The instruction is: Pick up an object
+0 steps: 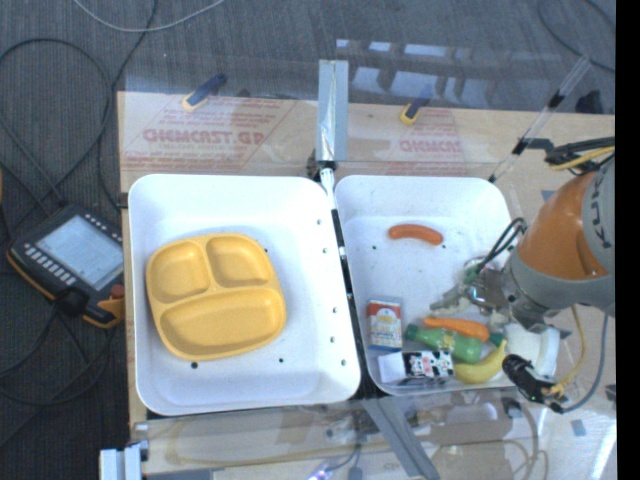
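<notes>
Right now, nearest my camera along the front of the right bin [500, 200], I see a black-and-white carton [427, 365], a banana [481, 367], a green bottle-shaped toy [444, 342], a carrot [457, 326] and a small orange-labelled box [384, 324] huddled together, with the gripper [476, 290] low over the carrot end of that cluster at the bin's right side; I cannot tell from this slant whether it has anything in its grasp. Farther back a sausage [415, 233] lies alone on the bin floor, well apart from the pile, and over in the left bin [160, 193] a yellow divided tray [215, 294] sits by itself.
</notes>
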`<state>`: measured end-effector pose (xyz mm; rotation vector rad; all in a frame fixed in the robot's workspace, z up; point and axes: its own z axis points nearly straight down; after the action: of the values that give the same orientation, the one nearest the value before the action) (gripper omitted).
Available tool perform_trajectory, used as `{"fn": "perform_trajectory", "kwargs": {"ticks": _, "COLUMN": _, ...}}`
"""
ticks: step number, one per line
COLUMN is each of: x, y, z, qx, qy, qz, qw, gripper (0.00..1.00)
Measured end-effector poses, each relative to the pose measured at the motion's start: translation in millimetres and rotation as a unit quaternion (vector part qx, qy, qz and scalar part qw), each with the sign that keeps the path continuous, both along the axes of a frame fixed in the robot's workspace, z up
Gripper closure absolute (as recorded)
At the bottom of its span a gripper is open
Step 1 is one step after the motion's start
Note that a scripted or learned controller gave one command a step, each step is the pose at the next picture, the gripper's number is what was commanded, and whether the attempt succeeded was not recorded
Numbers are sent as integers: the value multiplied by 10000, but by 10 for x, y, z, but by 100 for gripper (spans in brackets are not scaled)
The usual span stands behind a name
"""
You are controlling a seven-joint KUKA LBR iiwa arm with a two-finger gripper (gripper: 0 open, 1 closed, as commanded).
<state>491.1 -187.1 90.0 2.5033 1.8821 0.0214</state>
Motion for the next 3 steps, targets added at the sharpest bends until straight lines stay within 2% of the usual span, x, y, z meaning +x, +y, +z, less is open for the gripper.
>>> {"fn": "perform_trajectory", "kwargs": {"ticks": 1, "x": -15, "y": -133, "z": 1, "qx": -25, "qy": 18, "qz": 941, "qw": 9956, "gripper": 0}}
{"fn": "perform_trajectory", "kwargs": {"ticks": 2, "x": 951, "y": -4, "z": -13, "qx": -21, "qy": 34, "qz": -615, "qw": 9981, "gripper": 0}}
{"fn": "perform_trajectory", "kwargs": {"ticks": 3, "x": 1506, "y": 224, "z": 85, "qx": 0, "qy": 253, "qz": 397, "qw": 9989, "gripper": 0}}
